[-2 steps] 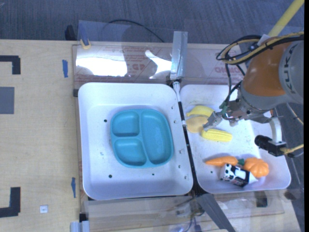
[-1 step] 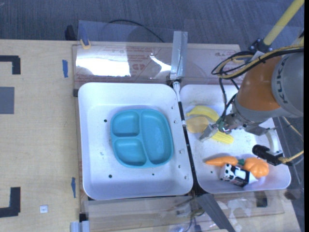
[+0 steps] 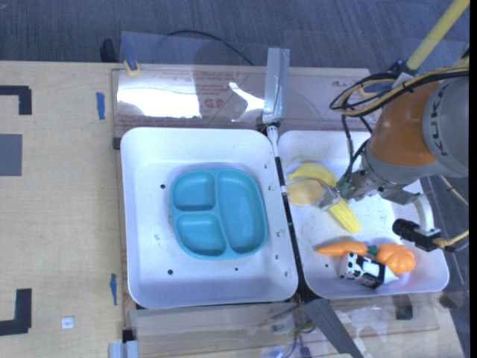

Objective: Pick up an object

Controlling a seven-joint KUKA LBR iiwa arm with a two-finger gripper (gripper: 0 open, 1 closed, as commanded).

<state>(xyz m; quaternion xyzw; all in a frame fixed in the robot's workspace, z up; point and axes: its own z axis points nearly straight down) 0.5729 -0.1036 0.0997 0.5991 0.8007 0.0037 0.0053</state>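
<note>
The bench (image 3: 52,200) carries two shallow white bins side by side. The left bin (image 3: 141,222) holds a blue divided plate (image 3: 219,212) with three compartments, lying flat near the middle of the bin floor.

The right bin (image 3: 432,274) holds all the loose objects. A yellow banana (image 3: 313,173) lies near the bin's left wall, toward its far edge. A pale round piece (image 3: 303,192) lies just beside the banana, on its near side. A yellow corn cob (image 3: 344,216) lies tilted close to the centre of the bin. An orange carrot (image 3: 341,248) lies along the near part of the bin floor, pointing toward the left wall. A black-and-white toy cow (image 3: 363,269) stands at the near edge, touching or almost touching the carrot. An orange pepper (image 3: 398,257) lies just beside the cow, toward the bin's right wall.

The arm (image 3: 417,133) reaches in from the right, with its orange band above the right bin. The gripper (image 3: 334,197) is low in the right bin, between the pale round piece and the upper end of the corn cob, and appears to be touching or nearly touching both. The fingers are small and partly hidden by the wrist; whether they are spread or closed cannot be told, and no object is clearly seen between them.
</note>
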